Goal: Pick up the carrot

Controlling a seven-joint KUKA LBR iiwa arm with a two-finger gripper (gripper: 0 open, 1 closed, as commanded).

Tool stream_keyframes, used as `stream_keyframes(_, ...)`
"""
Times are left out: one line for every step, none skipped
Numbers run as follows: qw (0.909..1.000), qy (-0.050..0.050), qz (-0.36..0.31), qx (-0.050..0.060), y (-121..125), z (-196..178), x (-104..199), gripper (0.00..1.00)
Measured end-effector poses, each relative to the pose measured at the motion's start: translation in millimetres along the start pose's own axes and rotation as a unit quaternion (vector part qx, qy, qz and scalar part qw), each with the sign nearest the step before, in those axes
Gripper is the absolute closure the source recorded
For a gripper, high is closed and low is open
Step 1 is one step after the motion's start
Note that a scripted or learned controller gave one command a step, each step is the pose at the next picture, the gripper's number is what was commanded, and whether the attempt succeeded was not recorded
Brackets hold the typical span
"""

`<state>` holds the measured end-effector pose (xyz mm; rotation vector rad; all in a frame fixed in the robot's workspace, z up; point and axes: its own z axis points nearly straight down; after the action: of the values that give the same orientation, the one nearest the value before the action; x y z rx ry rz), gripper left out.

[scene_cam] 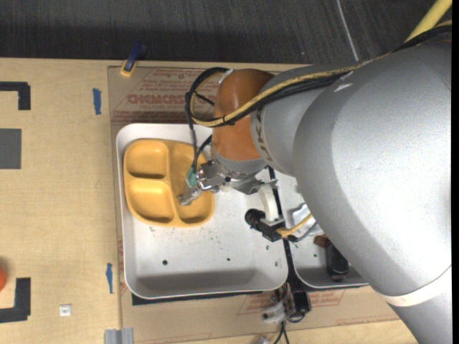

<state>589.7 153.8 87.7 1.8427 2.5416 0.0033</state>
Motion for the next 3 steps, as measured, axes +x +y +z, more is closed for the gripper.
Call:
stream_keyframes(1.0000,-0.002,0.001,0.001,-0.8,-8.5,-2.1,1.00)
stream_keyframes(0.9964,0.000,0.085,0.002,-74.0,-140.1,-38.8,1.00)
stream_keyframes(0.9964,0.000,0.085,0.002,-74.0,-140.0,-38.6,0.00)
